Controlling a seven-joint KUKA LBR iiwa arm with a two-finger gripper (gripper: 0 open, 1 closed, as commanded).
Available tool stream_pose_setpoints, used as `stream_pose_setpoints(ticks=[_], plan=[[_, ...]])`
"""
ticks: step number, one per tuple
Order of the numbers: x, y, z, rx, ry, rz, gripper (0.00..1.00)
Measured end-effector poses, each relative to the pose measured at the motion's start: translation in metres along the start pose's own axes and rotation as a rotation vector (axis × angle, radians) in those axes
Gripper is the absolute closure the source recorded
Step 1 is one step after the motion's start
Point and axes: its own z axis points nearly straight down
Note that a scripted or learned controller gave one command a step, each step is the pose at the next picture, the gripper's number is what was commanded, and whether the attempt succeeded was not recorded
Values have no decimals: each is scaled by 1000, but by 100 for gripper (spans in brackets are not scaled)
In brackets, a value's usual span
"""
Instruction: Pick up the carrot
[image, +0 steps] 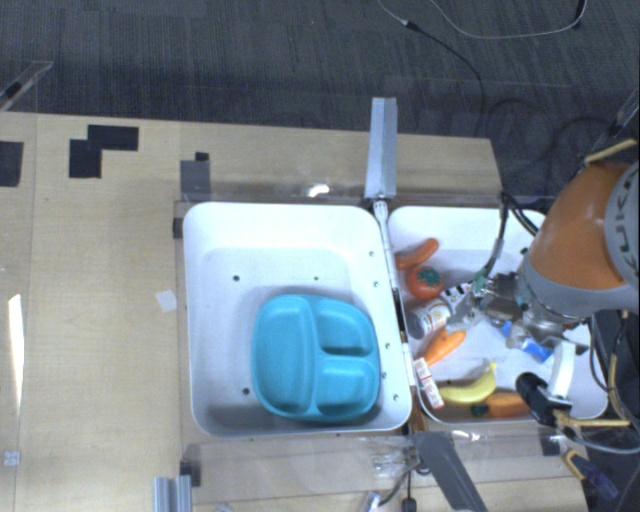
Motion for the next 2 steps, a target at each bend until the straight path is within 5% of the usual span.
stream_pose_setpoints(ticks=[1, 2], plan=[[-15, 3, 60, 3, 0, 35, 0], [-18, 8, 95, -9, 2, -275, 0]])
